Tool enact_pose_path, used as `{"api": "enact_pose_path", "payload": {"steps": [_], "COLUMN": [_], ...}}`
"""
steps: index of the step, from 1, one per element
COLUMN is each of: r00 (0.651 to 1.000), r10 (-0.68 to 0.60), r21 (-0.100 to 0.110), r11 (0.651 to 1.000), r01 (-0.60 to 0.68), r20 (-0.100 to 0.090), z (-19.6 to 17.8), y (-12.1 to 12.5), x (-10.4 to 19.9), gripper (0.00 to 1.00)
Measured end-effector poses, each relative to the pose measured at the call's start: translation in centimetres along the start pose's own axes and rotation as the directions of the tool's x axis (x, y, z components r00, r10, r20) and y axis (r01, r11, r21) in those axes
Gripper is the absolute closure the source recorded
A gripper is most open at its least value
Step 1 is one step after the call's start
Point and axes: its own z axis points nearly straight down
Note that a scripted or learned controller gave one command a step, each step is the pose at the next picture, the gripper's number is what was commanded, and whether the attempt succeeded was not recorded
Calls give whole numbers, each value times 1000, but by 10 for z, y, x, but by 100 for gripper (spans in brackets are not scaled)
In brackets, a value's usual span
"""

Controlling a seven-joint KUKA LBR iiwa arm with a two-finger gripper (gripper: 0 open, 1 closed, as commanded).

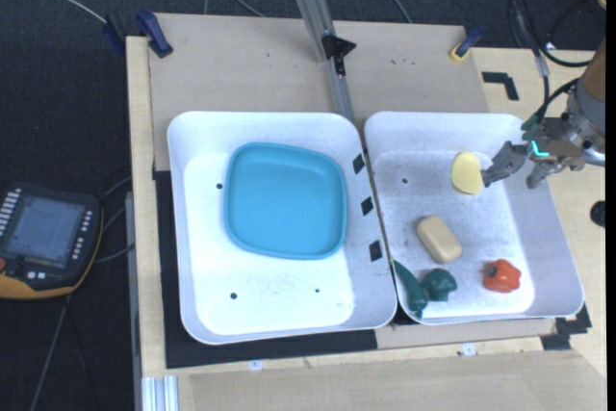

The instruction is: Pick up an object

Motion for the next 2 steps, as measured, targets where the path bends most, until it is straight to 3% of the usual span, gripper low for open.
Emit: {"api": "enact_pose_path", "payload": {"steps": [1, 2], "r00": [1000, 1000], "r10": [0, 0], "r21": [0, 3], "r11": [1000, 1000], "r01": [0, 0], "r20": [0, 0], "z": [0, 44], "y": [0, 1], "x": [0, -6], "gripper": [0, 0]}}
